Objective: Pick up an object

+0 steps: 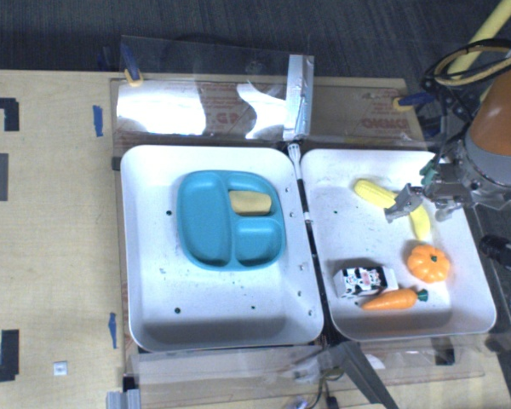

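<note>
Banana (420, 223) in the right bin (473, 313), lying just under the tool (417, 201), long axis running toward the near rim. Corn (374, 193) just to the left, pumpkin (428, 263) near below. Tool fingers spread apart, gripping nothing visible.

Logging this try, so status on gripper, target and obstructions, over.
Gripper low over right bin, nothing seen held. Nearest: yellow banana under it, corn cob alongside. Pumpkin, carrot clear of it.
</note>
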You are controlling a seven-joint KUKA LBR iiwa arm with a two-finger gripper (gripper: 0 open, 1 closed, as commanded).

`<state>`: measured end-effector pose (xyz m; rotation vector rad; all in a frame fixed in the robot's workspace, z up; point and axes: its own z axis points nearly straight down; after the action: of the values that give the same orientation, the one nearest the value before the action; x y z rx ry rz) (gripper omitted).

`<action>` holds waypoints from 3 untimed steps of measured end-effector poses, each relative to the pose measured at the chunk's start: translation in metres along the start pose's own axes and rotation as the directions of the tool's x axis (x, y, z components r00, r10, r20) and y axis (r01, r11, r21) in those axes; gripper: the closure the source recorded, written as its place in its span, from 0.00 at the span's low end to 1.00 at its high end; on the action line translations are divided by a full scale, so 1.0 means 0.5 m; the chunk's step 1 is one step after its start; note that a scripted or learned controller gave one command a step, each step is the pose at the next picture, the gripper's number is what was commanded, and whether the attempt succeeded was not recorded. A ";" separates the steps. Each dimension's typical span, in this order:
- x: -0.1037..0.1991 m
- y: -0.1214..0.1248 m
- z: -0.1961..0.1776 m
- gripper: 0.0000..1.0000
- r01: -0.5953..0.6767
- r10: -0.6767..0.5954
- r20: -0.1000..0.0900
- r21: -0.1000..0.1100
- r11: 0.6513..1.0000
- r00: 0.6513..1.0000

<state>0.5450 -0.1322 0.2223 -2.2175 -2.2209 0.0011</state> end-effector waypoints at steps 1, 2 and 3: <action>-0.013 0.163 0.131 0.00 0.145 -0.145 0.002 -0.001 0.989 0.989; 0.002 0.247 0.268 0.00 0.267 -0.267 0.005 -0.004 0.964 0.964; 0.005 0.250 0.246 1.00 0.269 -0.269 0.007 -0.011 0.963 0.963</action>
<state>0.6698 -0.1294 0.0991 -1.9027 -2.5113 -0.0058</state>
